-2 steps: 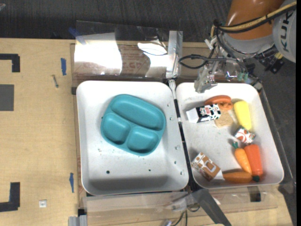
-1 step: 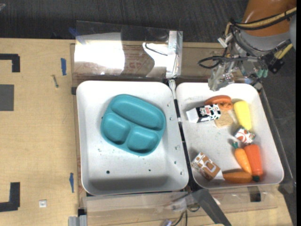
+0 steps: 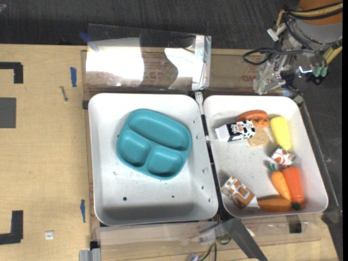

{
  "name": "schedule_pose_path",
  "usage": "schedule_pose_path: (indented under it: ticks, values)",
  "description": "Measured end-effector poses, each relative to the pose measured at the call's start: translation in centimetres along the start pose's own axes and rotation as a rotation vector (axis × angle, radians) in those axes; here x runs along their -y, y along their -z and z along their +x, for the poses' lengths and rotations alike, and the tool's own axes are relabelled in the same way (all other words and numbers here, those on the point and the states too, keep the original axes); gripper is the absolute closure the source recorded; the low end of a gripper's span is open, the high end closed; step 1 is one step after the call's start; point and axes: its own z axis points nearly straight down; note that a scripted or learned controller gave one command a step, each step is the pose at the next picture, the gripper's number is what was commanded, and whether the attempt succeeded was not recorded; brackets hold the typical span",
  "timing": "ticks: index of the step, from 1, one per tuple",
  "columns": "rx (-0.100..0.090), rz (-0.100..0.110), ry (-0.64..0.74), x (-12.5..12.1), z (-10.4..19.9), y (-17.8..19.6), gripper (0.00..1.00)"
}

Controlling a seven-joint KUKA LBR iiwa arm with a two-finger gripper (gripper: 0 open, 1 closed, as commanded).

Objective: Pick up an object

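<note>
Yellow banana (image 3: 280, 132), smooth, slightly curved

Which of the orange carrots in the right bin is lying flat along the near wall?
The lowest carrot, lying sideways along the right bin's near wall; the other two carrots sit above it, pointing up the bin.

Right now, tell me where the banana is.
The banana lies in the right bin, near its upper right corner, beside the milk carton.

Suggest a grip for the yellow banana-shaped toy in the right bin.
Grip the yellow banana-shaped toy across its narrow middle, coming straight down from above. It lies flat, long axis running top to bottom in the camera view; its right side looks free, while a tan piece crowds its left.
</note>
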Motion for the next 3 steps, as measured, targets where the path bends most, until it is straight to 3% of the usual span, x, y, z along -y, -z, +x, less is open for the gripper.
schedule_pose_path:
  ticks: [1,2,3]
  values:
    - [-0.011,-0.006,0.129,-4.5,0.3,-7.0,1.0]
    - [0.004,-0.003,0.127,-4.5,-0.1,-5.5,1.0]
    - [-0.001,-0.003,0.268,-4.7,-0.7,-3.0,1.0]
